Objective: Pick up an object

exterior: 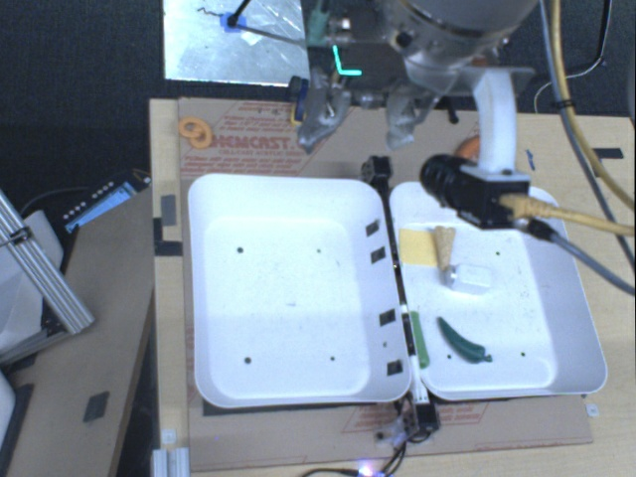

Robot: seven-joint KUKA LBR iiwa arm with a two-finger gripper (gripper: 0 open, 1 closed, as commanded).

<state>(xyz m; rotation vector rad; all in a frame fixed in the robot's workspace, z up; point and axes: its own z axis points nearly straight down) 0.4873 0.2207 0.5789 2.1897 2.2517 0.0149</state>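
— Where's your pick?
— The white block in the right bin, beside the yellow wedge.
— Fingers?
— Spread, empty, high beyond the bin. I'd centre first, then descend straight.

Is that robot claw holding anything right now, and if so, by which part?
Nothing is held. The gripper hangs above the bench behind the bins with its jaws apart and bare. The yellow block and green pepper lie in the right bin.
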